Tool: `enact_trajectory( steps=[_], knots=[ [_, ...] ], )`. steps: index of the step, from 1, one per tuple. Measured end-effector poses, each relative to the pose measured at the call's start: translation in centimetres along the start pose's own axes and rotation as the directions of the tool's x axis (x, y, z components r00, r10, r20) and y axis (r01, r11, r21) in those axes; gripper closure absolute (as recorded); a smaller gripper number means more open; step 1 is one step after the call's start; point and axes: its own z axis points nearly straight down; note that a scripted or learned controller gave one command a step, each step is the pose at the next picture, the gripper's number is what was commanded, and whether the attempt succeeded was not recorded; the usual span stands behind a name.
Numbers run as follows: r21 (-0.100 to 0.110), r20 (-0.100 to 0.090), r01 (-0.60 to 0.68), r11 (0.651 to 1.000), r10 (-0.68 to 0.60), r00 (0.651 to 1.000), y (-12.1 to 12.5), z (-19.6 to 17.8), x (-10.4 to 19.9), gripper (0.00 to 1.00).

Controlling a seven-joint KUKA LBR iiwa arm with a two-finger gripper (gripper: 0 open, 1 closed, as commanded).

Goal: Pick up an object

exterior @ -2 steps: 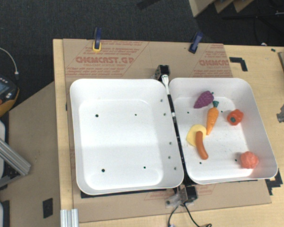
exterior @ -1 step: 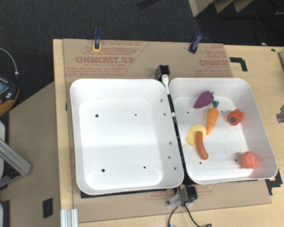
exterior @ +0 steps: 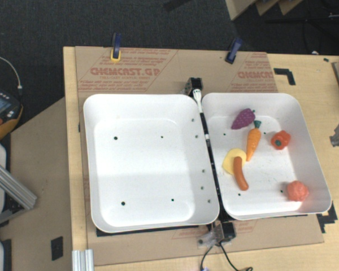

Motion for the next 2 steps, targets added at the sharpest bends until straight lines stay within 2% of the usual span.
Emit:
enact_trajectory(
  steps=[1,2],
  knots=[
    [0.002,-0.001,0.000,1.000,0.000,1.000,0.0,1.2,0.0,1.00],
    [-0.004,0.002,0.001,1.000,-0.001,1.000,0.0,-0.2,0.0,1.00]
  ],
)
